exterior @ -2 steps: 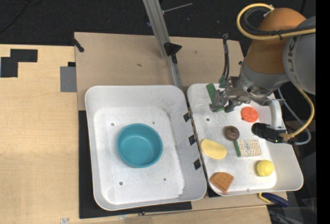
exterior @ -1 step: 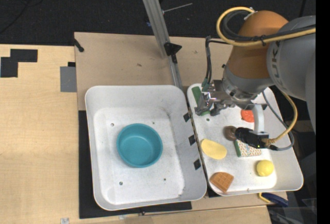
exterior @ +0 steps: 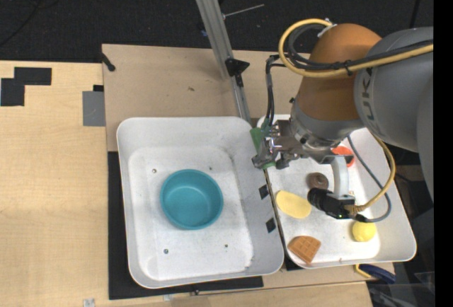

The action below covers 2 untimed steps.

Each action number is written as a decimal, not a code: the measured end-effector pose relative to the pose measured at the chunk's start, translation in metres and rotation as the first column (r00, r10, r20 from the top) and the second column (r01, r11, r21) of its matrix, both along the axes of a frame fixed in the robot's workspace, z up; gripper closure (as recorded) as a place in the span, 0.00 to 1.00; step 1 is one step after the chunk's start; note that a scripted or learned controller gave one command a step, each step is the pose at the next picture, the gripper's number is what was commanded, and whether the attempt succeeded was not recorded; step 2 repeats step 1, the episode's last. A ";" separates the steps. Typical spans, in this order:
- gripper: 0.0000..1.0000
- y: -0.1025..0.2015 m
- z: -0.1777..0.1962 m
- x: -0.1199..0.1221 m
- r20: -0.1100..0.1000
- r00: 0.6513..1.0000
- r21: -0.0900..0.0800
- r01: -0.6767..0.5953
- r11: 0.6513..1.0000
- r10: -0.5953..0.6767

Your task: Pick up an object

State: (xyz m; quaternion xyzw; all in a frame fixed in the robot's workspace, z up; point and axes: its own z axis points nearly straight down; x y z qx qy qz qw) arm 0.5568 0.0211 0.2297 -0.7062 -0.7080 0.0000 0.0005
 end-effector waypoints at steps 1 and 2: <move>1.00 0.044 0.010 -0.019 0.000 1.000 0.000 0.000 1.000 0.000; 1.00 0.044 0.010 -0.019 0.000 1.000 0.000 0.000 1.000 0.000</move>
